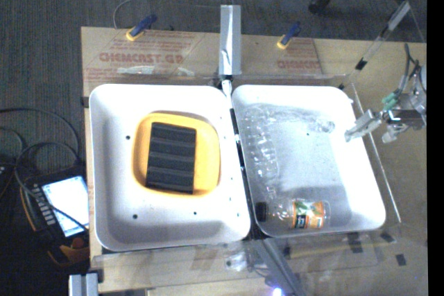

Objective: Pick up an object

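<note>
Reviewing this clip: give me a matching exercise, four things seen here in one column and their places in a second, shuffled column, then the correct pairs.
Things
1. yellow tray with black insert
2. clear bottle with orange label
3. gripper
4. blue clamps

Places
A. lying at the right bin's near edge
B. over the right bin's right rim
C. on the cardboard beyond the bins
D. in the middle of the left bin

Pairs: 1-D, 2-A, 3-B, 4-C
</note>
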`<state>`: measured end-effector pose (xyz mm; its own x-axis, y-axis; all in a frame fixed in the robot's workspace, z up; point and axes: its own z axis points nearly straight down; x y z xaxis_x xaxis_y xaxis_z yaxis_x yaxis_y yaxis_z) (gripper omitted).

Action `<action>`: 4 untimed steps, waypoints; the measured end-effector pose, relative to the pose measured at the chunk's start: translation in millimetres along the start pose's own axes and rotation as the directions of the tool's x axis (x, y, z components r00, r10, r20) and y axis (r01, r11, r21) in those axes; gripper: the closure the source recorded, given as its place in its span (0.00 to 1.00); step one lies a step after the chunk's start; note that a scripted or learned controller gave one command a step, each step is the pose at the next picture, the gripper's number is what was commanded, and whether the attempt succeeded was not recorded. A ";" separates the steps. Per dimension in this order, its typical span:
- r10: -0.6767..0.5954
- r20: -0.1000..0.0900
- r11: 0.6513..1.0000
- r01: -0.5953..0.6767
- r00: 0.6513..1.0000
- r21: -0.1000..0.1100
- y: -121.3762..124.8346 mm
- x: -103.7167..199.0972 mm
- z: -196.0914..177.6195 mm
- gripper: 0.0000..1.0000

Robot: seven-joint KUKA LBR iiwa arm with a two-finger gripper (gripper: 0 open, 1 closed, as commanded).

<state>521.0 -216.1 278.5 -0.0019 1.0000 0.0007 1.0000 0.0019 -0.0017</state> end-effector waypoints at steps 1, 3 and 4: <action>0.016 -0.001 1.000 -0.016 1.000 0.003 -37.4 93.6 102.9 0.00; -0.156 -0.001 0.988 0.156 0.988 -0.016 -31.0 51.1 177.3 1.00; -0.156 -0.001 0.988 0.156 0.988 -0.016 -31.1 51.0 177.3 0.00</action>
<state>489.5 -165.1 101.3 -0.1581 0.9874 0.0016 0.9873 0.1581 0.0140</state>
